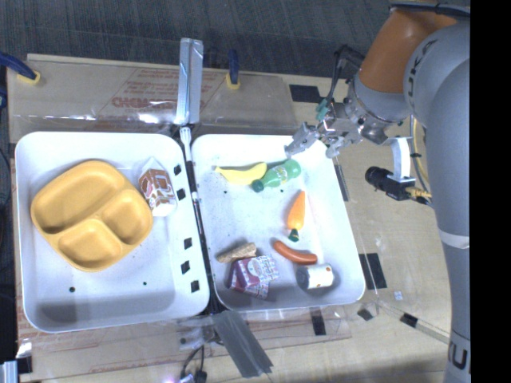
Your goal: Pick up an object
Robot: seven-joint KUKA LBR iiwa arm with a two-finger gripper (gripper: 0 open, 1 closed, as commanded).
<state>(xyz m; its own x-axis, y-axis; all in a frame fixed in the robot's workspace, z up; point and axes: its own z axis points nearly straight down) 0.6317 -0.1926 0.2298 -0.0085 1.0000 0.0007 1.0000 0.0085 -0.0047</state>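
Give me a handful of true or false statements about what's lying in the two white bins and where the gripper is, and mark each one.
1. The yellow divided tray lies in the left bin. True.
2. The carrot lies in the left bin. False: it lies in the right bin, above the sausage.
3. The green bottle lies next to the banana. True.
4. The gripper hangs over the left bin's middle. False: it is at the right bin's top edge, near the green bottle.
5. The gripper holds the carrot. False: the carrot lies on the bin floor, apart from the gripper.
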